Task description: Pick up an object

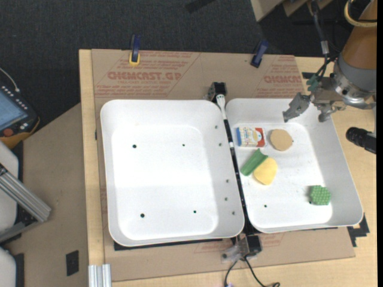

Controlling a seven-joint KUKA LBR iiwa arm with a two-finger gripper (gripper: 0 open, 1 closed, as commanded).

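**Jaws spread above the right bin**

Jaws (307,107) hang open with nothing between them, over the far side of the right bin (347,184). Below I see a small carton (249,137), a tan disc (281,140), a green stick (252,162), a yellow lump (266,171) and a green block (319,195).

Arm (359,52): orange band, grey collar below it, then a silver wrist ring. Gripper (311,109): two grey metal fingers (angular). Thin dark cables above it.
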